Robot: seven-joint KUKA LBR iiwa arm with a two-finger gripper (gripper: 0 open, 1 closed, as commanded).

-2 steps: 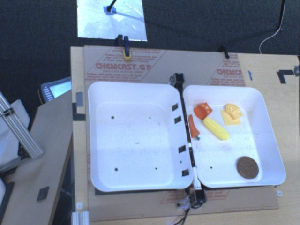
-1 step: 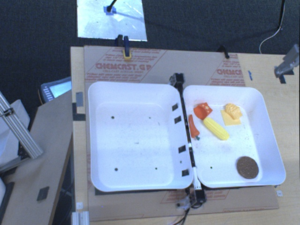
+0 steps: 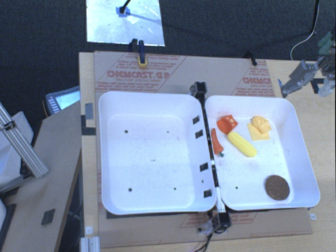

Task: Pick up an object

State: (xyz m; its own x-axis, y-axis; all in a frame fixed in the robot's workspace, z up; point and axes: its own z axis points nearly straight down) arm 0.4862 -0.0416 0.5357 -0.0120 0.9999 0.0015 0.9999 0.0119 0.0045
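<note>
The right bin (image 3: 302,140) holds several toy foods. A red pepper piece (image 3: 227,123) lies near its back left, with an orange carrot (image 3: 216,142) against the left wall. A yellow corn cob (image 3: 241,144) lies slantwise in the middle. A yellow cheese slice (image 3: 258,134) carries a small tan pastry (image 3: 261,123). A brown round patty (image 3: 276,187) sits at the front right. My gripper (image 3: 295,80) hangs at the far right, beyond the right bin's back corner, well above and apart from all of the foods.
The left bin (image 3: 152,151) stands beside the right one, with black clips (image 3: 202,151) along the divider between them. A shiny metal sheet (image 3: 125,14) lies behind the bench. A yellow-and-blue clamp (image 3: 142,54) grips the bench's back edge.
</note>
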